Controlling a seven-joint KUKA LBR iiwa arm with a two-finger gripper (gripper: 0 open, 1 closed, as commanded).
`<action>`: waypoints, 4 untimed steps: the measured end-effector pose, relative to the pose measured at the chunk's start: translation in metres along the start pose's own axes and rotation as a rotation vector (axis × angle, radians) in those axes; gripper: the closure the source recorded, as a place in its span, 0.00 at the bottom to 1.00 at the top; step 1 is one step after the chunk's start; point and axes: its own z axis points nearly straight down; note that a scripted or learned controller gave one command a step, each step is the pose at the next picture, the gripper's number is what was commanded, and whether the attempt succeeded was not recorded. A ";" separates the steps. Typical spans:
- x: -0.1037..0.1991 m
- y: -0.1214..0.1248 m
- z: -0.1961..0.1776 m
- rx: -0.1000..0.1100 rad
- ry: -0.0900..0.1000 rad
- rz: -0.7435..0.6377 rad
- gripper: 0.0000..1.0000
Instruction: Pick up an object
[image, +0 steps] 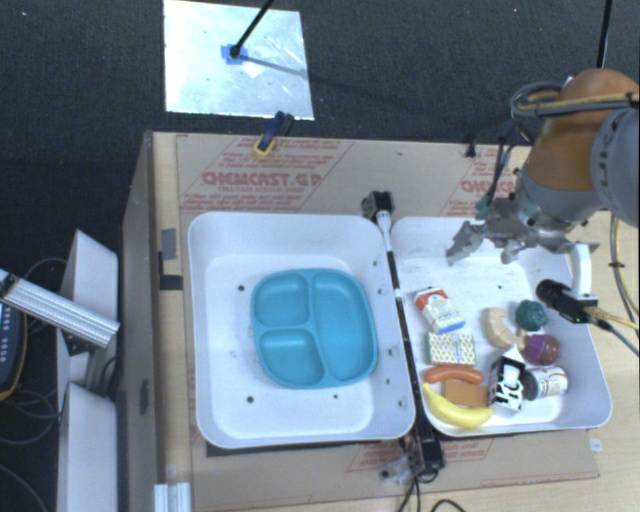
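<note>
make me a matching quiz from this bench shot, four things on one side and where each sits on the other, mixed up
Things:
1. blue divided plate
2. banana
3. gripper
4. small milk carton

Places:
A. front edge of the right bin
B. middle of the left bin
C. above the right bin's far end
D. right bin, near the divider between the bins

Pairs: 1-B, 2-A, 3-C, 4-D
</note>
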 end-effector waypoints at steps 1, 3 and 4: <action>0.020 -0.007 0.104 0.002 0.001 -0.001 0.00; -0.100 -0.067 0.011 -0.003 -0.002 0.003 0.00; -0.100 -0.050 0.103 0.002 0.001 0.000 0.00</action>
